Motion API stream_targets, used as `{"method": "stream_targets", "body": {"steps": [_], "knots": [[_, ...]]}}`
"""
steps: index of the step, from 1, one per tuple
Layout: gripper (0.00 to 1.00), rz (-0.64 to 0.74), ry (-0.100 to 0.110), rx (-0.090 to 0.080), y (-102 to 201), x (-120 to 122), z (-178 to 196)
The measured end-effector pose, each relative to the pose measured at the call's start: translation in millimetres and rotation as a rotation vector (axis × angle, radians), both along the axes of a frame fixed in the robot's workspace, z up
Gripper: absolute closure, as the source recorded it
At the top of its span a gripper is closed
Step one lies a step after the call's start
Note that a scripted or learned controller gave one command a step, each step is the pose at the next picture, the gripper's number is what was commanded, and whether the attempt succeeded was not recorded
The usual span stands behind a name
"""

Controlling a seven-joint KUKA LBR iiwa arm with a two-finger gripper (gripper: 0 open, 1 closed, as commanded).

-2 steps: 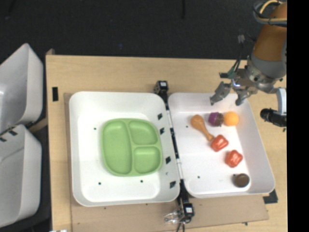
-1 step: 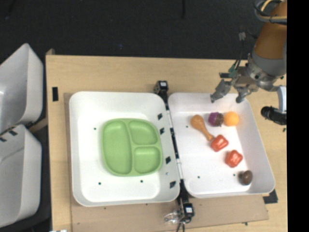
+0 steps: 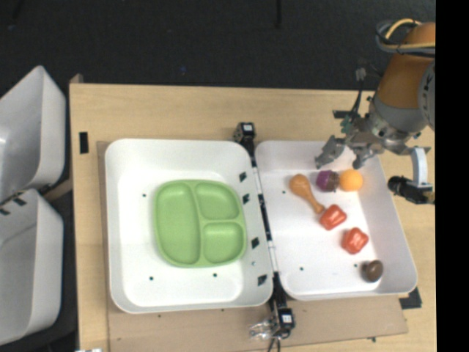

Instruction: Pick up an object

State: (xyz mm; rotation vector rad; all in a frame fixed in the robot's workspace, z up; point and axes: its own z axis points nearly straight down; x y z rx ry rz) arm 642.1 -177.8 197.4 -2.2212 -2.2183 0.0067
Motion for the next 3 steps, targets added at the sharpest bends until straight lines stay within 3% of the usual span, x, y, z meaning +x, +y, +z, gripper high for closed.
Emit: {"method": "stream_targets", "body": {"steps": [2,3], "knots": [[0.00,-0.004,-0.004,-0.001,-4,1,-96],[1.00,-0.005,-0.007,-0.002,-5,2,-84]]}}
